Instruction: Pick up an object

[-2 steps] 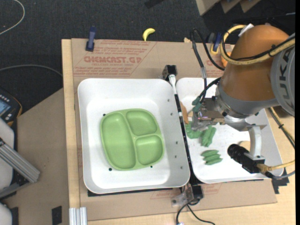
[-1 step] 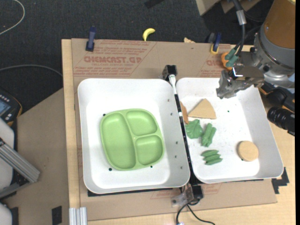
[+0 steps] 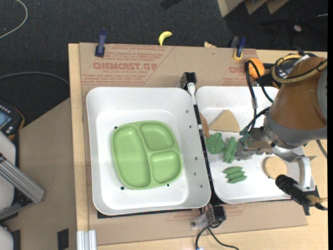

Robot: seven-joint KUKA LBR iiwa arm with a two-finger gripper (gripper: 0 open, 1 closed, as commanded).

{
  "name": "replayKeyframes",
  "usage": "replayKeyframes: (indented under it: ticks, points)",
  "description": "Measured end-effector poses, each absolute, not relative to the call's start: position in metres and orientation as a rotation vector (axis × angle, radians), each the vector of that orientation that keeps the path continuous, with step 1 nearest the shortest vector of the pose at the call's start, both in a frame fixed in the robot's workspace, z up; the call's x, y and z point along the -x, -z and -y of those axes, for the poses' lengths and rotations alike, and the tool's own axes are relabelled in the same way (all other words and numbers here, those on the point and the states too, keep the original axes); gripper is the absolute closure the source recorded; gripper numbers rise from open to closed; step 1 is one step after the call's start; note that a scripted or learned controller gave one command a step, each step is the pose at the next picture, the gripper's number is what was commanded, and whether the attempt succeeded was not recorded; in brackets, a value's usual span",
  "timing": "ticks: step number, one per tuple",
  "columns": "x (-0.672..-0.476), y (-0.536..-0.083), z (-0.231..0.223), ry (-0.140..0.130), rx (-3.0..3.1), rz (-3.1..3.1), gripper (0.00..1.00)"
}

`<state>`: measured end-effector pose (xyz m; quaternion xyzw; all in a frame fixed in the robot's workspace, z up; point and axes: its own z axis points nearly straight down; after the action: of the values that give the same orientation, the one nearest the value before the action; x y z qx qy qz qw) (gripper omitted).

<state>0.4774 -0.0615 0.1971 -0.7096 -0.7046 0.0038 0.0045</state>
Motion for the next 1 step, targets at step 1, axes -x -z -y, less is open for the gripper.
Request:
replayKeyframes:
  ticks: [1]
  points:
    - [-0.5059, -0.2438, 0.036, 0.007, 2.22, 2.229, 1.0]
